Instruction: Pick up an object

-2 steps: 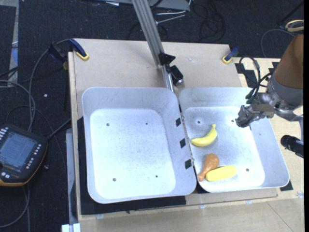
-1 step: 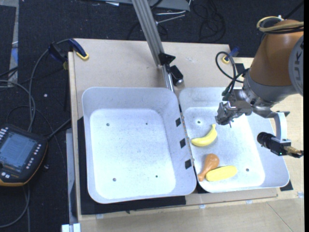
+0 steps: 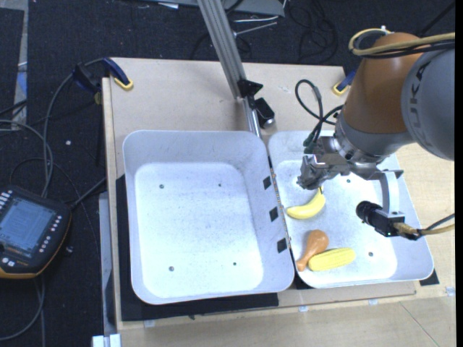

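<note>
Banana (image 3: 307,207), yellow and curved, lies in the right bin (image 3: 405,266) just under the hand (image 3: 312,181), its long axis slanting up toward the hand. Whether the hand grips it cannot be told. Nearby lie a brown drumstick (image 3: 312,246) and yellow corn (image 3: 332,259).

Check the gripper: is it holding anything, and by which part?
Cannot tell. The gripper sits right at the upper tip of the banana in the right bin, but no item is clearly between its fingers.

A yellow banana (image 3: 307,207) lies curved just below the fingers (image 3: 312,181); drumstick (image 3: 312,246) and corn (image 3: 332,259) farther below.
</note>
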`<state>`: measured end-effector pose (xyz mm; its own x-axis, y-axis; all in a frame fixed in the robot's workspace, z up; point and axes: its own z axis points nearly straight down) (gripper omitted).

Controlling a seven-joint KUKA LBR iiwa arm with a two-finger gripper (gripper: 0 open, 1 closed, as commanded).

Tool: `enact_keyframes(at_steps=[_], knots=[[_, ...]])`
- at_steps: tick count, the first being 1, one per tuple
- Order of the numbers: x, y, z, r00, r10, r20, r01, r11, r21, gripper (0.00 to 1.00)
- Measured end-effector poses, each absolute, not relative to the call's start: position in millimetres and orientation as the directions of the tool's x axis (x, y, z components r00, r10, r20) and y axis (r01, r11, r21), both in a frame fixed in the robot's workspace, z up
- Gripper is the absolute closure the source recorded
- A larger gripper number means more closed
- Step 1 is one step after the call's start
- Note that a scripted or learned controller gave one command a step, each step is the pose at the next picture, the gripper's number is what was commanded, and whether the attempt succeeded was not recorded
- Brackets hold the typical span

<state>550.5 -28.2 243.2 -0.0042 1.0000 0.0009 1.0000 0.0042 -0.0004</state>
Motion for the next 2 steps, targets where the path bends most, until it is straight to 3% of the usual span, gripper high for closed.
enact_keyframes(at_steps=[2], knots=[[574.0,82,242,-0.005,1.000,0.001,1.000,0.005,0.000,1.00]])
